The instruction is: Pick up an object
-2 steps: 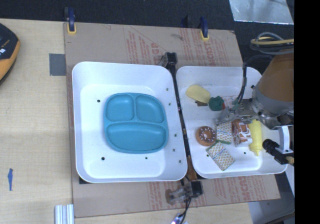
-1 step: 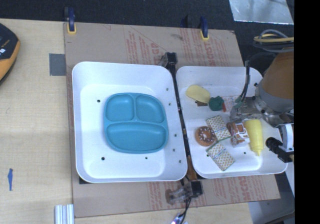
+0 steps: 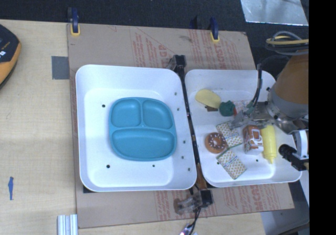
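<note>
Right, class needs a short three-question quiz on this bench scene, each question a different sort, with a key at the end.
1. True or false: the blue divided plate lies in the same bin as the doughnut.
2. Multiple choice: which thing lies nearest the right bin's far left corner? A) the yellow bottle B) the yellow banana-like piece C) the doughnut
3. Fill in: the gripper hangs over the ___ bin.

Key:
1. False. The plate is in the left bin; the doughnut is in the right one.
2. B
3. right
</note>
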You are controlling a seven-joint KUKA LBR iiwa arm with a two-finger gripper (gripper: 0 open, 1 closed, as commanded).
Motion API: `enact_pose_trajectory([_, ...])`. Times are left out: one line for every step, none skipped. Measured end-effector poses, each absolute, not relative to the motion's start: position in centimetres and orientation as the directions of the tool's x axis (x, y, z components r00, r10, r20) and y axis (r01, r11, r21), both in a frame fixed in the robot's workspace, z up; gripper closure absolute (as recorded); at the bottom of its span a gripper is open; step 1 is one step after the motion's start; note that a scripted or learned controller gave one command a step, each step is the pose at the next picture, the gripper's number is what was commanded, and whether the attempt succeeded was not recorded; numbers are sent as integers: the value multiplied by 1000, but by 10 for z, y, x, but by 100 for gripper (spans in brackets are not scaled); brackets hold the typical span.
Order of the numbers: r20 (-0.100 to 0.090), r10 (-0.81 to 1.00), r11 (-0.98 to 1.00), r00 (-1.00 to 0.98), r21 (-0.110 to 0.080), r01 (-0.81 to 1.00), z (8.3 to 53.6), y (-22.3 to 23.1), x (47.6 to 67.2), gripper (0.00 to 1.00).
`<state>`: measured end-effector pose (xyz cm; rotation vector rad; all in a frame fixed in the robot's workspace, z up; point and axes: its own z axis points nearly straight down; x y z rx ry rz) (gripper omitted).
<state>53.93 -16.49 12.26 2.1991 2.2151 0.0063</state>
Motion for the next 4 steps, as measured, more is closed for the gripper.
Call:
enact_pose_trajectory([-10,1000,7,-6,25,1000,107,-143,584,0])
enact_pose_trajectory([-13,1000,9,-9,36,999,105,-144,580,0])
enact_pose_trajectory([-20,1000,7,-6,41,999,119,-148,582,100])
enact_pose_trajectory([-20,1000,8,-7,40,999,119,-148,582,0])
